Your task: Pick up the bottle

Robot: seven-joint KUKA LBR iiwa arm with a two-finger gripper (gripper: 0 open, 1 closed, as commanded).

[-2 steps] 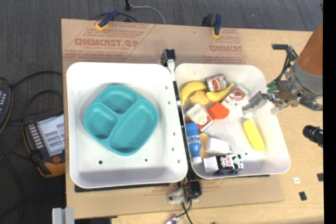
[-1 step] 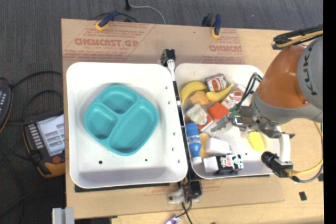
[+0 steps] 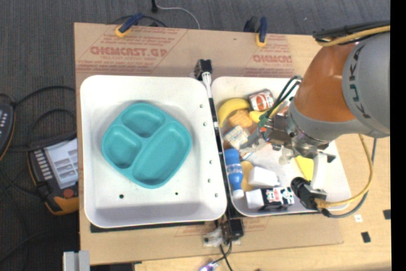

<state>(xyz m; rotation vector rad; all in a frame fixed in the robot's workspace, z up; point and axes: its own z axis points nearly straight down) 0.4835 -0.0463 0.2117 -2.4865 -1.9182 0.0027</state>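
bottle [image 3: 233, 169]: lay along right bin's [image 3: 346, 190] left wall, blue cap end up
jaws [image 3: 261, 136]: my arm hung over the clutter, just right of bottle (grip state: couldn't tell)

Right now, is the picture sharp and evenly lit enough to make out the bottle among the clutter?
Camera view: lighting is even and soft, with no strong glare on the white bins; the image is slightly soft overall, so small labels are unreadable; the bottle, with its blue cap, shows at the right bin's left wall; the arm covers part of that bin.
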